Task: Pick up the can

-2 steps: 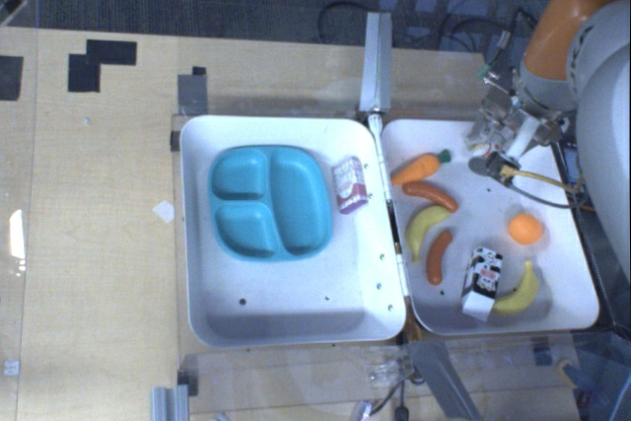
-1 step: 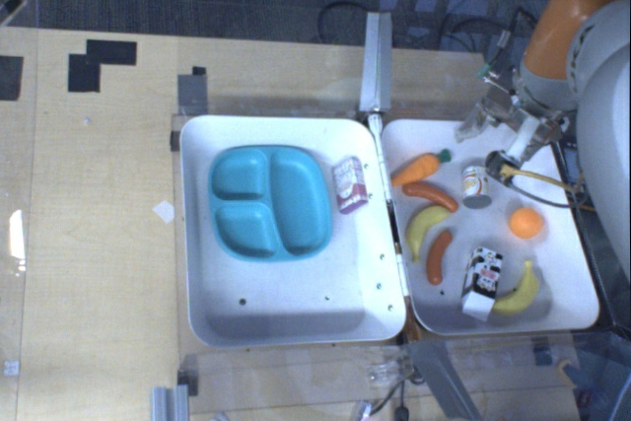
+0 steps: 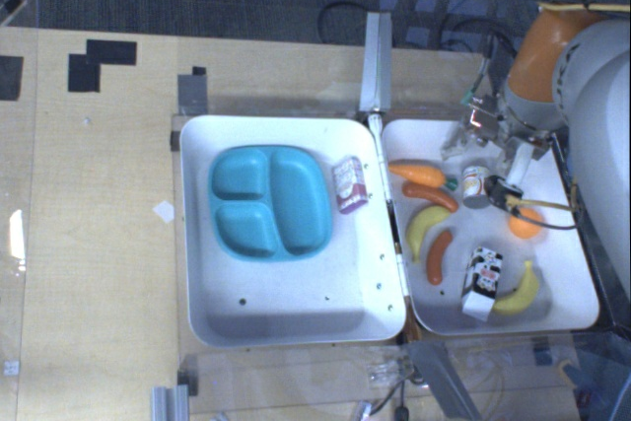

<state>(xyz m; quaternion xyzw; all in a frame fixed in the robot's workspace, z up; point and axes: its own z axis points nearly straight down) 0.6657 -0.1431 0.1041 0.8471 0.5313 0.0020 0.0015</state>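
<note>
The can (image 3: 474,183) is small and white with a red label and a grey end. It sits in the right bin (image 3: 582,306), near the middle of its far half, between a carrot and an orange fruit. My gripper (image 3: 488,157) hangs just behind and above the can, coming in from the upper right. Its pale fingers (image 3: 457,146) are spread apart, open, and the can is not held between them. The lower part of the gripper hides the can's right side.
The right bin also holds a carrot (image 3: 418,174), two sausages (image 3: 437,256), two bananas (image 3: 424,227), an orange fruit (image 3: 525,221) and a cow-patterned carton (image 3: 482,277). The left bin (image 3: 286,311) holds a blue divided plate (image 3: 269,201) and a small purple-and-white pack (image 3: 349,184).
</note>
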